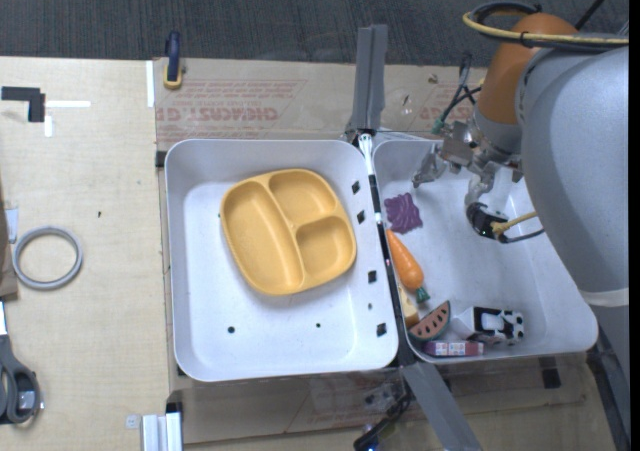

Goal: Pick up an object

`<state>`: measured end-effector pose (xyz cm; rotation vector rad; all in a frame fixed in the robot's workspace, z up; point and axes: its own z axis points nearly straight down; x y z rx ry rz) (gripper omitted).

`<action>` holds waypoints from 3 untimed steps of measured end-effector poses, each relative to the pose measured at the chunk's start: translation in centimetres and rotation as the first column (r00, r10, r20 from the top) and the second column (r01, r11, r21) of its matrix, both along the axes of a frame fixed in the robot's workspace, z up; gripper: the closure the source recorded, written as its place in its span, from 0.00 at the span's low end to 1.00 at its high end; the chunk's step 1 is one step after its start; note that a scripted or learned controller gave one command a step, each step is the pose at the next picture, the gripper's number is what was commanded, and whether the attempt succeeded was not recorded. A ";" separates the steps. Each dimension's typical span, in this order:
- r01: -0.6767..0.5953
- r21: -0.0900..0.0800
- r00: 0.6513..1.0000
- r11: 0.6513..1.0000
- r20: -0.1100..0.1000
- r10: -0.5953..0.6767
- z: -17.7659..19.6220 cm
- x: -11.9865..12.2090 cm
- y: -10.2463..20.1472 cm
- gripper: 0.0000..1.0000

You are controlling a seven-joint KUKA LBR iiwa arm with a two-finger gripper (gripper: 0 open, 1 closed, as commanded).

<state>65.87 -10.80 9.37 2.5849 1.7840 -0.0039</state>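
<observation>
I see the wooden bench (90, 319) bearing two white bins (200, 339), a roll of tape (45, 257), scissors (18, 391) and a cardboard sheet (250, 99).

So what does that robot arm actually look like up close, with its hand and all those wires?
The arm is a fat, smooth, light grey tube with an orange band near the wrist. A yellow-and-black cable loops over the top, and thinner green and black wires run down to the hand, a small bare-metal piece with two thin fingers.
</observation>
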 end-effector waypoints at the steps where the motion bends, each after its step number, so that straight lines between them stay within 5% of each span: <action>1: 0.202 0.000 0.979 0.979 0.000 -0.202 7.2 -1.5 -7.0 0.00; 2: 0.443 -0.001 0.897 0.897 -0.002 -0.443 6.8 -2.8 -1.2 0.00; 3: 0.443 -0.001 0.896 0.896 -0.002 -0.443 6.8 -2.8 -1.2 0.00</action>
